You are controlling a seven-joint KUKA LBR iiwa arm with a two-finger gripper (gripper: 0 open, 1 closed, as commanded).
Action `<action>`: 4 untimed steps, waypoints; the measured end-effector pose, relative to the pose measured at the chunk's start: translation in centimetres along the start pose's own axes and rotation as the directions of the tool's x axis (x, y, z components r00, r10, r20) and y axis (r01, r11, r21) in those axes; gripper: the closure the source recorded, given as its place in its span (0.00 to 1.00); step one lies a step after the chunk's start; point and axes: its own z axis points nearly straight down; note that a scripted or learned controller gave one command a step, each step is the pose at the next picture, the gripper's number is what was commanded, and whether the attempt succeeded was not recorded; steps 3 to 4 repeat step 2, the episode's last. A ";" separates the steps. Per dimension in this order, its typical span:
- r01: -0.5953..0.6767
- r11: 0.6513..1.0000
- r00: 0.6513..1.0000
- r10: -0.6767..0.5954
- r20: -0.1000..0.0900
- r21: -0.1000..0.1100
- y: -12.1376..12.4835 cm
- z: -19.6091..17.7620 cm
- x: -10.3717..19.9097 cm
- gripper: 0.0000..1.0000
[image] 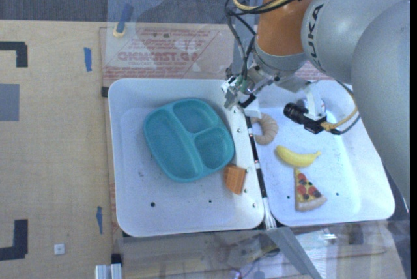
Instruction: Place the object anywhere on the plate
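With the jaws' state impossible to tell (nothing visibly held), they could miss the orange waffle-like block (236, 178) below, stranding it beside the teal sectioned plate (189, 139).

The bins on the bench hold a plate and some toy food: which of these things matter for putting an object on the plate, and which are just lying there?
For the job:
- teal plastic plate with three compartments, in the left white bin
- robot's gripper, above the bins' shared edge

Which object it will pick, I cannot tell. Lying about:
- orange waffle-like block, beside the plate
- tan curved pastry-like piece
- yellow banana
- pizza slice
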 end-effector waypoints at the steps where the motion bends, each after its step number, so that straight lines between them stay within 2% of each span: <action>1: 0.460 0.888 0.887 -0.460 -0.036 -0.009 -0.1 -2.1 4.8 1.00; 2: 0.460 0.888 0.887 -0.460 -0.036 -0.009 -0.1 -2.1 4.7 0.00; 4: 0.460 0.888 0.887 -0.460 -0.036 -0.009 -0.1 -2.1 4.7 0.00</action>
